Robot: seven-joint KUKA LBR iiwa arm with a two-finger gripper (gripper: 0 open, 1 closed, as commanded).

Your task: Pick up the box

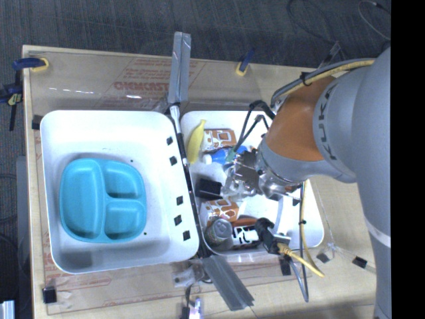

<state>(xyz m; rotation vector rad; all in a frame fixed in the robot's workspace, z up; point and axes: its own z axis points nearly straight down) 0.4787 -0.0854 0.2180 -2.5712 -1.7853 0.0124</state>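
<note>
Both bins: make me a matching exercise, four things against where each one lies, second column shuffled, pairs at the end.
Things:
1. blue divided tray
2. banana
3. gripper
4. round metal can

Places:
A. near end of the right bin, beside an orange and white box
B. over the middle of the right bin, among the clutter
C. flat on the floor of the left bin
D. far left corner of the right bin, along the divider

Pairs: 1-C, 2-D, 3-B, 4-A
</note>
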